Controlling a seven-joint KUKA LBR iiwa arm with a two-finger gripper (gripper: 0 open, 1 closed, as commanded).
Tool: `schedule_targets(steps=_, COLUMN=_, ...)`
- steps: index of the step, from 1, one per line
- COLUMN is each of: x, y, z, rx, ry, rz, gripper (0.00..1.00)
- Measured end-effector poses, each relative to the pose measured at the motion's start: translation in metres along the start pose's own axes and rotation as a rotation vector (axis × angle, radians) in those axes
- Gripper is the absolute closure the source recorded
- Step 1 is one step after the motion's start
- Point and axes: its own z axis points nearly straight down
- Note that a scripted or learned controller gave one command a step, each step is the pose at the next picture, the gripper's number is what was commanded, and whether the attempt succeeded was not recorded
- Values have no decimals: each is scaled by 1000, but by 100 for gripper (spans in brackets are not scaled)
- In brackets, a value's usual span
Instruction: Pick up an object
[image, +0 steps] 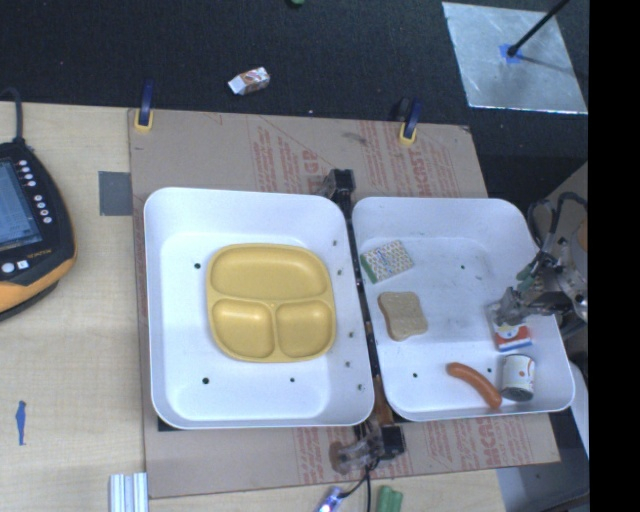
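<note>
Gripper (522, 305) low at right edge of right bin (450, 225), close to wall; open floor at bin centre. Finger state unclear. Red-white-blue small box (513, 338) just below gripper; white cup (518, 377), sausage (473, 385), sponge (402, 314), green-checked packet (387, 260) inside. Left bin (175, 300) holds yellow divided tray (270, 301).

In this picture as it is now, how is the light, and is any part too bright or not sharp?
Camera view: light is even and soft overall; the left bin is nearly washed out, its white walls losing detail around the yellow tray; the gripper at the right bin's edge looks dark and slightly blurred; the floor above is very dark.
</note>
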Motion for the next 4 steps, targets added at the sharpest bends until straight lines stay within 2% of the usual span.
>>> schedule_targets(steps=1, x=46, y=46, z=12, rx=1, ry=0, rz=-3, gripper=100)
schedule_targets(steps=2, x=96, y=34, z=0, rx=3, ry=1, rz=-4, gripper=100)
schedule_targets(steps=3, x=96, y=34, z=0, rx=3, ry=1, rz=-4, gripper=0)
schedule_targets(steps=4, x=88, y=58, z=98, rx=-3, ry=-2, rz=-2, gripper=0)
